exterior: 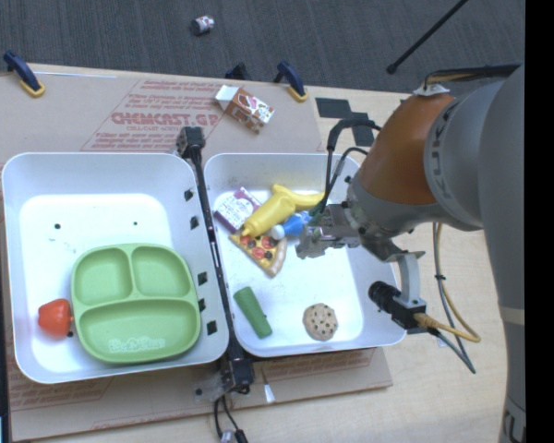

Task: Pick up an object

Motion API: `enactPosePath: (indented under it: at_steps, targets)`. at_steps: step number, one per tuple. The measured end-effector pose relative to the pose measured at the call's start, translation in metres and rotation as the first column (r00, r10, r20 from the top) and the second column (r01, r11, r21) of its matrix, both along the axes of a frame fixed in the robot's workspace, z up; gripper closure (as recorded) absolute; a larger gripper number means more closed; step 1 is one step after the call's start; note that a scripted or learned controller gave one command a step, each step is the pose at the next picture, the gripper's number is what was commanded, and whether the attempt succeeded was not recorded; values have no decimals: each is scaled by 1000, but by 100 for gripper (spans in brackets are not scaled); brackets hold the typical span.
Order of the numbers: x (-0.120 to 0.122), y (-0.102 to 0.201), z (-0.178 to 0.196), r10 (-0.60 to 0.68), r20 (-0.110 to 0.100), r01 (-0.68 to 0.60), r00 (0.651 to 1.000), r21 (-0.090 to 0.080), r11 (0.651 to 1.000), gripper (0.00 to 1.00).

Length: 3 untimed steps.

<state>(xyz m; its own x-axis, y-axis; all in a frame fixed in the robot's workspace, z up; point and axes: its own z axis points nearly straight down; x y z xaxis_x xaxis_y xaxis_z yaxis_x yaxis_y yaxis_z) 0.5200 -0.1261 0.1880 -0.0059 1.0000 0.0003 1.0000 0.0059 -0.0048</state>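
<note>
The claw (314,241) hangs low in the right bin (369,335) beside the yellow banana (275,207) and blue item (295,224), its grip unreadable from here, so nothing looks lifted and the pick seems undone.

Single fixed camera mounted above bench, aimed down at slant. Both white bins framed side by side: left bin (18,247), right bin (369,330). Cardboard bench top (120,118) seen beyond bins, dark floor (120,7) along upper edge. Arm (443,155) seen entering from right side, cut off by frame edge. Moderate distance: small items in bins clearly resolved.
</note>
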Motion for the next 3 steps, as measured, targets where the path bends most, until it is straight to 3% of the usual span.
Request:
enactPosePath:
  at_steps: [1,2,3]
  targets:
    - [21,-20,-94,0,5,0,1000,-2,1000,100]
    - [32,-60,-43,-2,4,2,1000,0,1000,100]
    - [32,-59,-43,-1,3,1,1000,0,1000,0]
